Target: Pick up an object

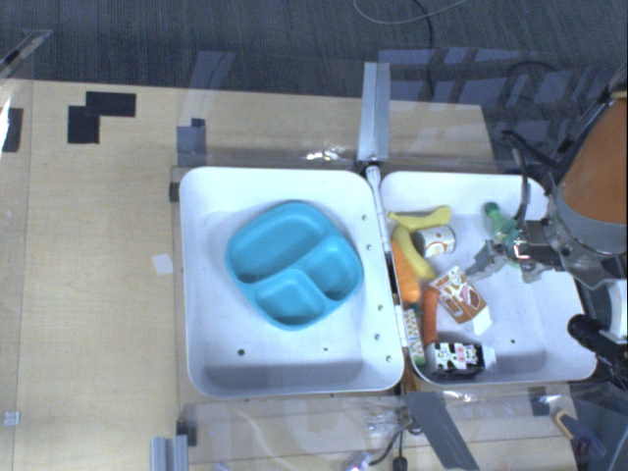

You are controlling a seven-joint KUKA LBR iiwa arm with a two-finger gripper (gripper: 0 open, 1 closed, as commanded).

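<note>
Bench surface [98,283] at far left is pale wood with black markers [98,114] near the top corner. Left bin [206,341] next: white, shallow, holds a blue divided plate [292,263] with three compartments, lying flat near the bin's middle, nothing on it that I can make out.

Metal divider post [373,116] stands between the bins at the back. Right bin [549,341] has all the small stuff, crowded against its left wall: a yellow banana [420,222] at the top, a second yellow piece [410,253] running down from it, a small can [439,240] just beside them, an orange carrot-like item [408,281] below, a reddish sausage-like item [429,318] under that, a brown-and-white snack packet [459,297] near the centre, and a dark box with a printed label [457,357] at the front edge.

Gripper [500,253] sits low over the bin's middle-right, just right of the snack packet, with a green part [497,216] above it on the wrist hardware. Finger spacing: cannot tell, too small and cluttered. Nothing visibly between them. Arm [599,180], with its orange band, enters from the right.

Progress judgement: pick not done. No object looks lifted; everything appears to rest on the bin floor. Closest candidate seems to be the snack packet, near the tool tip, contact unclear. Left to do: close on an item and raise it clear of the bin.
</note>
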